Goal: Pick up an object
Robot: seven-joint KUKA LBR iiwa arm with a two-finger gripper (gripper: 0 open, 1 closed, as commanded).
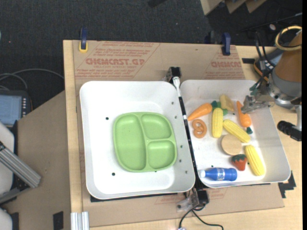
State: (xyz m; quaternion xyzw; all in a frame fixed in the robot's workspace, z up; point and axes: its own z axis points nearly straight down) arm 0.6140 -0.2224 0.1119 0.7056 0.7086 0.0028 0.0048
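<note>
Roughly: metal two-finger gripper [247, 104] low in the shallow white right-hand bin [273, 143], finger state impossible to tell. Small orange plastic carrot [245, 119] just beneath and touching it. Probably light, stiff, slick; best pinched across the thick middle.

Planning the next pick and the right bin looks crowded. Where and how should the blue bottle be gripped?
Grip the blue bottle across its middle, coming straight down from above. It lies on its side along the near wall of the right bin, apart from the strawberry and corn, so its long sides probably leave room for the pincer.
</note>
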